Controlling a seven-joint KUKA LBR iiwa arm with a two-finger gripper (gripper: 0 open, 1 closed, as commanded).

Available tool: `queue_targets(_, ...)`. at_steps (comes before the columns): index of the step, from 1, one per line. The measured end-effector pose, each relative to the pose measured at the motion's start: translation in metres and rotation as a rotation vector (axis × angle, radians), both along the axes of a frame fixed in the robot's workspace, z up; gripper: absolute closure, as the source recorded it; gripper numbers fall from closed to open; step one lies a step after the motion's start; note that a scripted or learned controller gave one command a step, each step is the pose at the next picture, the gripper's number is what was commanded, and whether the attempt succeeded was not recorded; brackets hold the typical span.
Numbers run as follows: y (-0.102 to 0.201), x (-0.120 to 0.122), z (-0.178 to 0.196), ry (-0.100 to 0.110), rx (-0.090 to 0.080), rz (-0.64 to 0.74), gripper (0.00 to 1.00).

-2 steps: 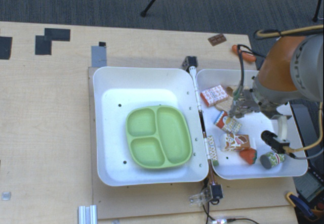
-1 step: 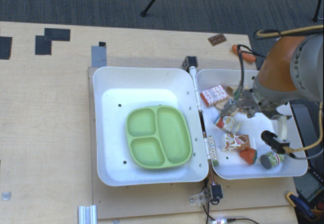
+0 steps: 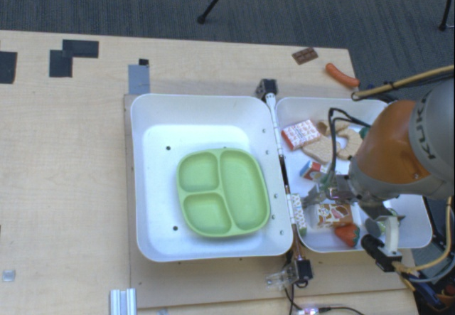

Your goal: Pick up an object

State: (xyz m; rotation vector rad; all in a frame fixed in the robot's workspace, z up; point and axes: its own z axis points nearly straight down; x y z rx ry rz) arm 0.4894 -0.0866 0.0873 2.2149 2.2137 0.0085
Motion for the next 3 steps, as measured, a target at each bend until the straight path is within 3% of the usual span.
queue_targets(1,0.001,0.002,0.011,-0.005,0.001,0.001,1.0)
queue_targets(2,0.083,0.034,0.098,0.008,0.005,0.006,1.0)
queue_targets(3,0.082,0.034,0.097,0.009,0.004,0.005,0.0)
